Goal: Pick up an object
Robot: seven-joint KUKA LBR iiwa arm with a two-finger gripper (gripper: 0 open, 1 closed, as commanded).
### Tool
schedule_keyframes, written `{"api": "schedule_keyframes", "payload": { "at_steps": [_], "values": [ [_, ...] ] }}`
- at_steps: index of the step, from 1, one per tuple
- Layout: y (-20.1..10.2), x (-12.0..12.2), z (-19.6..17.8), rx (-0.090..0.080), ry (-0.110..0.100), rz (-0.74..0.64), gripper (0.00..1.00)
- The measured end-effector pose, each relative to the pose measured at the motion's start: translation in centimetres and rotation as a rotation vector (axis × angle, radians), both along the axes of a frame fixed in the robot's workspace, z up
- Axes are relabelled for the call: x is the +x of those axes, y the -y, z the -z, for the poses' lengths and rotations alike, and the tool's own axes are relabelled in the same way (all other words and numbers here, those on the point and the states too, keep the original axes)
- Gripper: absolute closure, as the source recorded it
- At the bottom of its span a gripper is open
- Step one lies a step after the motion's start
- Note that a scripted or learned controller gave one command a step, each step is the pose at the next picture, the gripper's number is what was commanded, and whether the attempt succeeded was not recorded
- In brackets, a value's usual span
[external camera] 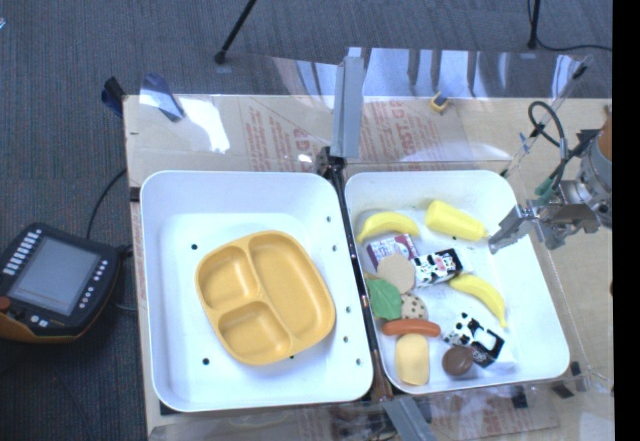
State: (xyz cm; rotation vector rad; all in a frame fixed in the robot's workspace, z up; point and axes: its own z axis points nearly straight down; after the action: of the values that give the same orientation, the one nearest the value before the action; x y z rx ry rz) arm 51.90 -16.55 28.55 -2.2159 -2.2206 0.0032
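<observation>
My hand [508, 234] hovers at the frame's right, over the right bin's [553, 301] edge; I can't tell its state. The toy food sits crowded mid-bin, the yellow block [455, 220] nearest. Descending here, I'd risk clipping the wall or snagging two pieces together.

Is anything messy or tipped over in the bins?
Nothing looks spilled or broken. The toy food lies jumbled in the right bin, and the yellow tray sits askew in the left bin.
</observation>
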Motion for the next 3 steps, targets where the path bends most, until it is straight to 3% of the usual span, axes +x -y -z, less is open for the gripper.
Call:
{"api": "schedule_keyframes", "payload": {
  "at_steps": [1, 2, 3],
  "values": [
    [1.3, 3.0, 8.9, 0.001, -0.007, 0.058, 0.00],
    [-4.0, 8.9, 12.8, 0.001, -0.003, 0.002, 0.00],
    [0.6, 7.2, 16.5, 0.000, 0.008, -0.134, 0.00]
  ]
}}
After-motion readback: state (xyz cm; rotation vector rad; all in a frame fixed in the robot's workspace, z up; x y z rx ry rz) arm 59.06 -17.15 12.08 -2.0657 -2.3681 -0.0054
